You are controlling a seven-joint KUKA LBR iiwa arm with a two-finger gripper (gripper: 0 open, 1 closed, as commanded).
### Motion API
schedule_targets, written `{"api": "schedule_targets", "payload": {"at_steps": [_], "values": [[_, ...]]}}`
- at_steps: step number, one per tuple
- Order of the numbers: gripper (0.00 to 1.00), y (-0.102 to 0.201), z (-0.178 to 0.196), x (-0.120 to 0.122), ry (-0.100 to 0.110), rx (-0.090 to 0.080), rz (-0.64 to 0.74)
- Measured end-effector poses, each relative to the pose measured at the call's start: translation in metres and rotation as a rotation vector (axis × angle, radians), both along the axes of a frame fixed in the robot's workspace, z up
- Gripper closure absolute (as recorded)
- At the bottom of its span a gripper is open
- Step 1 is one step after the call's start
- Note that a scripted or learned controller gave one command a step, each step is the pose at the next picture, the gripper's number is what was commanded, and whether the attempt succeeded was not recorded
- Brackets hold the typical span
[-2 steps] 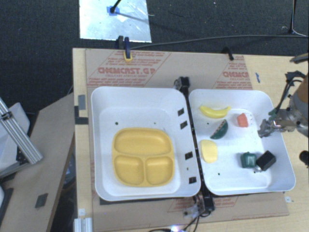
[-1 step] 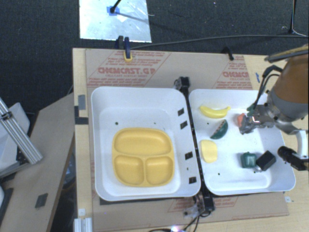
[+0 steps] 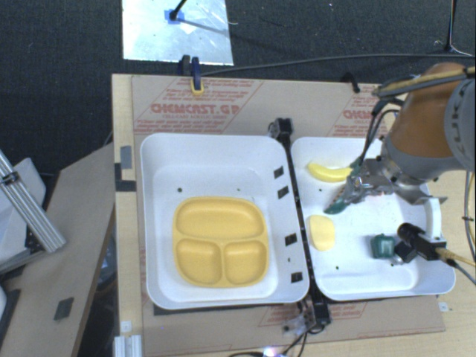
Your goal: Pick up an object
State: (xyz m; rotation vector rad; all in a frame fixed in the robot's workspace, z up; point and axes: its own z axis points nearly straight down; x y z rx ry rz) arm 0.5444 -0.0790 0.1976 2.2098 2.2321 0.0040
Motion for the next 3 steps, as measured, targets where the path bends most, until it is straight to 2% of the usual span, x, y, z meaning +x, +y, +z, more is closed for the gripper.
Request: {"api": "schedule_targets", "payload": {"at_steps": [1, 2, 3], "values": [[1.00, 0.059, 0.006, 0.021, -0.002, 0.000, 0.000], [1.00, 0.114, 0.006, 0.024, 0.000, 0.000, -0.001], [1.00, 0.163, 0.023, 0.043, -0.002, 0.001, 0.000]]}}
